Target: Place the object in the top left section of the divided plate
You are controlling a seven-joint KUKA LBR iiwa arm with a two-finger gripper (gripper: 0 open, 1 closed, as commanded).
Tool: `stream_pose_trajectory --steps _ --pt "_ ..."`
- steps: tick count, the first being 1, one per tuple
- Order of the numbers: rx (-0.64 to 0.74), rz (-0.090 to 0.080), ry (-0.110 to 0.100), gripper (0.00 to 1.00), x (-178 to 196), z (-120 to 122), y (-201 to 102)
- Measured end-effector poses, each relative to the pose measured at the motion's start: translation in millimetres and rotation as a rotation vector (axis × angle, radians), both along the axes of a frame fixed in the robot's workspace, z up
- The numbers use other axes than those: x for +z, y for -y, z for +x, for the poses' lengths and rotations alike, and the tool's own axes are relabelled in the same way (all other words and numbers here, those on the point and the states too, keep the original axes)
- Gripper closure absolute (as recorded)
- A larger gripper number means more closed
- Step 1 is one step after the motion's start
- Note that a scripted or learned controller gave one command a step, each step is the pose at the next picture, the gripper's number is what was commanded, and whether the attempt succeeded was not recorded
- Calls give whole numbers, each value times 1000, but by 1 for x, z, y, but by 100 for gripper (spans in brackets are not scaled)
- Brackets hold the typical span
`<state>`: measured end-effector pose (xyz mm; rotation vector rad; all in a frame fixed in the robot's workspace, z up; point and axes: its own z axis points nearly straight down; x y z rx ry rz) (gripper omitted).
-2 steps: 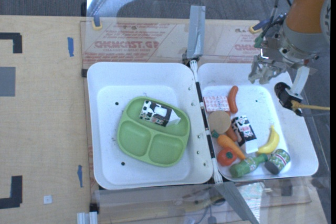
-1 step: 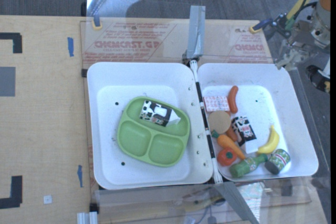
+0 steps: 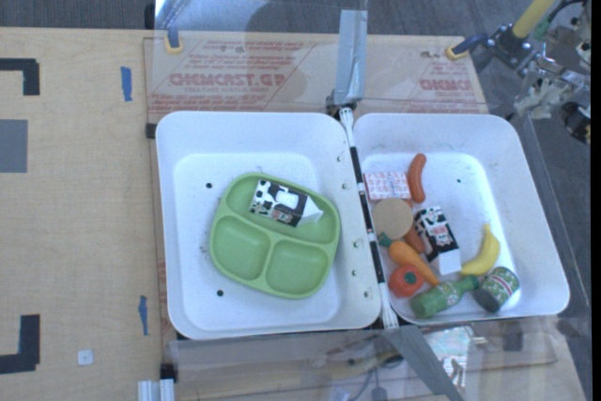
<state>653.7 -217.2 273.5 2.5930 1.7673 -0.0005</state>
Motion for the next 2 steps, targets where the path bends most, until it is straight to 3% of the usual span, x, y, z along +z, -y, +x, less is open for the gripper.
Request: stream_pose_trajectory --steps 1,2 --pt "42 0 1 100 110 14 -11" --pt "256 -2 4 100 163 14 -6"
